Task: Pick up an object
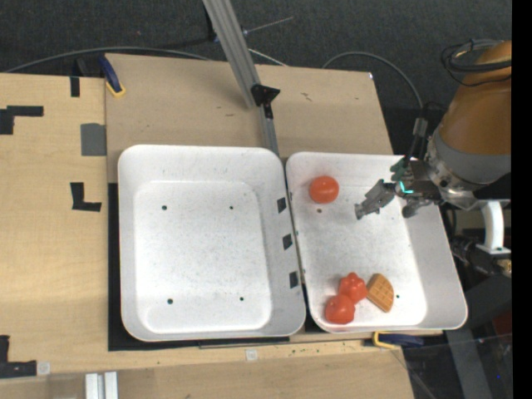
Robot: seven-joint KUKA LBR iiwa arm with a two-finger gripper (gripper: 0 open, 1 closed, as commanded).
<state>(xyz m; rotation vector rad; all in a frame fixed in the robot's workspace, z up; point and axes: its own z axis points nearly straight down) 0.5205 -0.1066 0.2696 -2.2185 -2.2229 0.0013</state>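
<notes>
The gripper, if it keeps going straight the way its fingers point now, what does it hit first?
The gripper points left and a little downward over the right bin. Most likely it meets the bin's bare white floor first. The orange ball lies just above that line, though depth is hard to judge from here.

1. Two bins sit side by side on the counter [199, 115], touching along their inner edges: the left bin [133, 223] and the right bin [432, 264].
2. A ball [323, 189] lies in the right bin's far left part.
3. The claw [391, 199] hangs over the right bin's far right part, right of the ball and apart from it.
4. At the right bin's near edge lie three things: a pepper [352, 286], a tomato [339, 309] touching it on the near side, and a waffle [381, 292] just right of the pepper.
5. A rail [233, 36] slants from the far side down to the bins' meeting edges.
</notes>
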